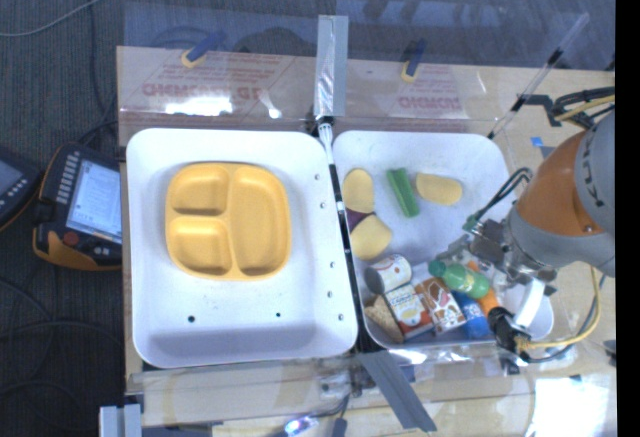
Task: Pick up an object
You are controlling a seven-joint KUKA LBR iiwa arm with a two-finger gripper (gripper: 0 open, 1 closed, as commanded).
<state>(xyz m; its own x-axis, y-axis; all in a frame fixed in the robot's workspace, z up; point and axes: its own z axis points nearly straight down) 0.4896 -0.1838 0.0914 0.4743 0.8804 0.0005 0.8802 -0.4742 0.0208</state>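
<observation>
Close together, pincer (478,255), green bottle (463,277)

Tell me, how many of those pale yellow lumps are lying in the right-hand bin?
3. One yellow lump lies by the divider, another just below it, and a third right of the green stick. The pile near the arm may hide more.

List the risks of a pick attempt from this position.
1. The gripper sits over a tight cluster in the right white bin: a green bottle, small red-and-white cartons and a can look packed together, so it may snag several or slip.
2. The cluster hugs the bin's near wall, so a collision seems possible.
</observation>
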